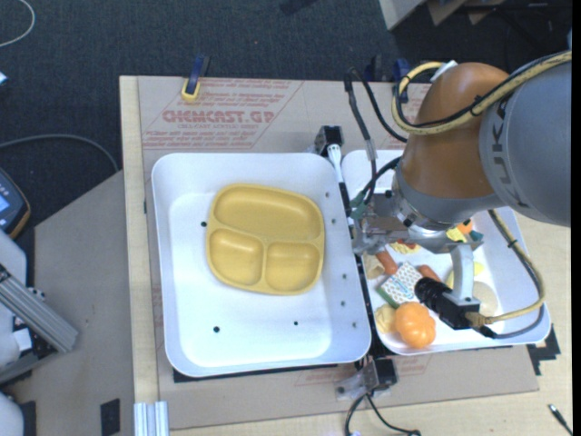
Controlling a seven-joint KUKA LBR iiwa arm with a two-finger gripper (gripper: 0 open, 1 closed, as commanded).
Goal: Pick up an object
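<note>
**A:** Where's the gripper, and what state is it in?

**B:** The gripper [377,234] is down in the right bin [363,163], by the wall shared with the left bin [182,334]. The grey wrist and its orange band cover most of it. Released or clenched: cannot tell from this angle.

**A:** Pick candidates?

**B:** All on the near-edge side of the gripper, same bin. A red-orange stick piece [387,262] lies just beside it and is the closest. A green-and-white checkered block [399,286] comes next, touching or nearly touching the stick. An orange fruit [414,325] is farther out, near the bin's front rim. Contact between the gripper and any of them cannot be made out.

**A:** And the other bin?

**B:** A yellow divided plate [266,238] lies flat there, across the shared wall from the gripper and well apart from it. It sits about mid-bin, a bit toward the far side.
</note>
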